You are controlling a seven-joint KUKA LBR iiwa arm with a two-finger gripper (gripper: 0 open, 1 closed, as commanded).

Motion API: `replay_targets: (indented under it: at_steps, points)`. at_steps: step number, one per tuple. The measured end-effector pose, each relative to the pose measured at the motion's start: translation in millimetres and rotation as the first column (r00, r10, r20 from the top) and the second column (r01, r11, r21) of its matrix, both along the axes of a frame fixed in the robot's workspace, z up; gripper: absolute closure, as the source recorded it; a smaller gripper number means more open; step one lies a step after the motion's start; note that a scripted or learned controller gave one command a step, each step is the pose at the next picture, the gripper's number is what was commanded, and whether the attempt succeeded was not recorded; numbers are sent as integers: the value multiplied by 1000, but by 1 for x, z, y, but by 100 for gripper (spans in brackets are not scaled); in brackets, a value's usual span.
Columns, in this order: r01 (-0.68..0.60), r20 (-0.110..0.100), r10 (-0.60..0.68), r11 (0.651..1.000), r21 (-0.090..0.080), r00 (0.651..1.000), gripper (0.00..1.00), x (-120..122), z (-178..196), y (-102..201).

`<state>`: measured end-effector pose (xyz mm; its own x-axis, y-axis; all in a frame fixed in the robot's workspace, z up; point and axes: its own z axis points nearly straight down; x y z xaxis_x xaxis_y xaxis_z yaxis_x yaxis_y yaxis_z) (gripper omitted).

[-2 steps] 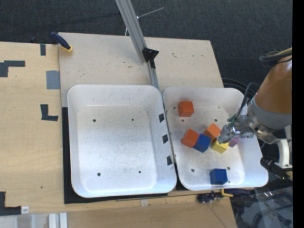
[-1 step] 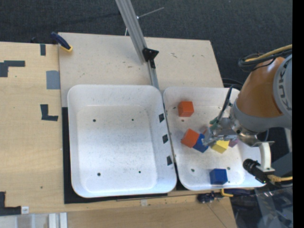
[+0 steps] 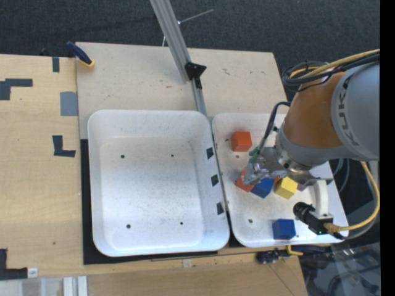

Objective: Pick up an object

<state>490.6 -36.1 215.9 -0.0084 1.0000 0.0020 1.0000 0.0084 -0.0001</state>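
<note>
The arm (image 3: 327, 113) is seen reaching in from the right of the frame, with the gripper (image 3: 254, 176) lowered into the right bin (image 3: 247, 227), at the centre right of the picture. Directly beneath it a tight cluster is found: a red-orange block (image 3: 243, 184) at the left, a blue block (image 3: 263, 189) touching it, and a yellow block (image 3: 286, 188) just beside the blue one. A separate orange block (image 3: 241, 141) lies above the cluster, near the bin's upper left, and another blue cube (image 3: 284, 228) sits apart at the lower right. The left bin (image 3: 99, 165) is seen alongside.

The state of the claw cannot be told: the metal parts are blurred against the blocks, and it seems, though not certainly, that they rest at the red-orange block; nothing is clearly seen between them.

The step in hand is judged to be the closing grasp. For it to be done well, one block should be singled out, probably the red-orange one. The jaws should be set astride two flat opposite faces, the neighbouring blue block being kept outside them. The closing should be completed before any lift, and the lift should be made straight up, so that the crowded blocks are not dragged or wedged.
</note>
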Motion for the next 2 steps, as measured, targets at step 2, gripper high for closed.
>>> replay_targets:
  at_steps: [2]
  points:
    - [0, -1, 0, 1000, 0, 1000, 100, 3, 16, 119]
